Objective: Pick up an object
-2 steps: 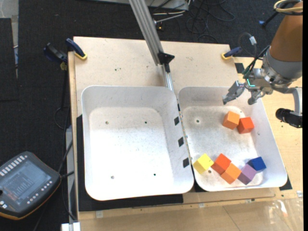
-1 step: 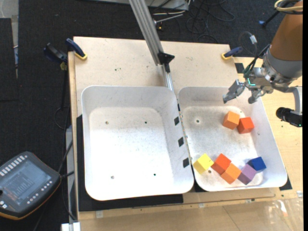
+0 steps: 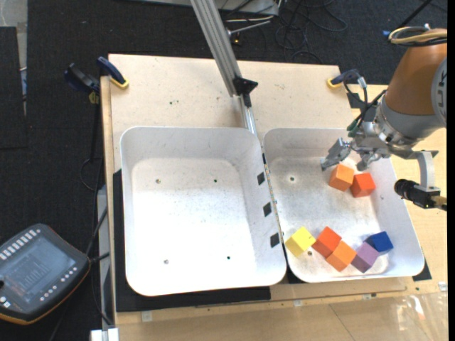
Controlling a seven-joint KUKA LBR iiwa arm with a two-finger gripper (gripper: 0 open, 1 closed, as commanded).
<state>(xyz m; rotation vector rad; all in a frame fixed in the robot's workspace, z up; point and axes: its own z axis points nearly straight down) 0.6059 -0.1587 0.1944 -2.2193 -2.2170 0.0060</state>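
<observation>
Right bin [image 3: 398,222]: my gripper [image 3: 346,159], fingers spread, hovers just above two orange blocks [image 3: 342,177]; next I'd descend, then close.

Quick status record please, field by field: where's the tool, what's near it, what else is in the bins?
tool: over the far part of the right bin
near tool: orange block and red-orange block, side by side just below it
grasp: cannot tell from this view
near edge of right bin: yellow block, red block, orange cube, purple block, blue block
left bin: white, speckled floor
</observation>
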